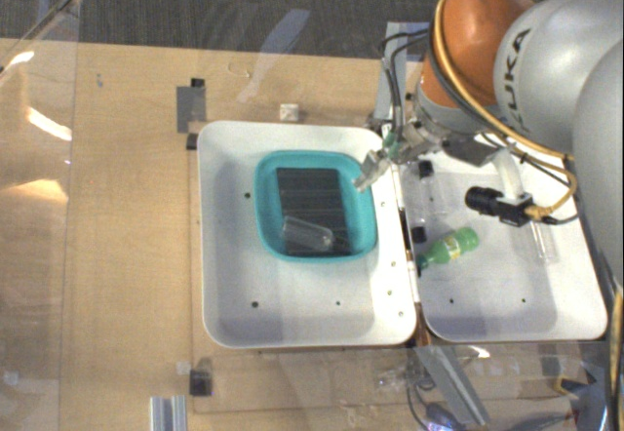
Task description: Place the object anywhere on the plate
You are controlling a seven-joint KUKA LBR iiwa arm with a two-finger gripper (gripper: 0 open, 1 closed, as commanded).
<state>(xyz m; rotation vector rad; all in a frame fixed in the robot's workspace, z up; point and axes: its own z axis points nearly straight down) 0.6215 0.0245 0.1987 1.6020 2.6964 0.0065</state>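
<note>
Camera view: I am watching the pincer [373, 169] hanging over the right rim of the teal plate [363, 224], which is sitting in the left bin [224, 254]. I am not able to tell whether the pincer is open or closed. A dark ribbed block [310, 193] is lying flat on the plate, and a small clear item [304, 234] is resting on its lower end. A green bottle [450, 247] is lying on its side in the right bin [507, 312], near the divider.
</note>
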